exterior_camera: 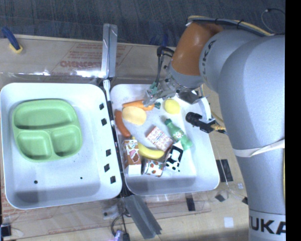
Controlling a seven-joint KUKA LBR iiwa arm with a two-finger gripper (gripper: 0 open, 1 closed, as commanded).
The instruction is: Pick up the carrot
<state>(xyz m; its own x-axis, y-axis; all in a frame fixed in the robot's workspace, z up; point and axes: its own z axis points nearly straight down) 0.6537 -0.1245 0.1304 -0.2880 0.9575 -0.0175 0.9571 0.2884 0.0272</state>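
Note:
The carrot point(134, 104) is a short orange piece lying near the back left of the right bin point(205, 177), partly under a pale yellow rounded food point(134, 116). My gripper point(152, 97) is low in the bin at the carrot's right end, touching or just above it. The wrist hides how the gripper meets the carrot. The carrot still rests among the other items.
The right bin also holds a reddish-orange sausage point(122, 124), a lemon point(171, 106), a green bottle point(178, 133), a banana point(150, 152), a patterned box point(159, 138) and small cartons point(132, 152). A green divided plate point(46, 129) lies in the left bin point(65, 192).

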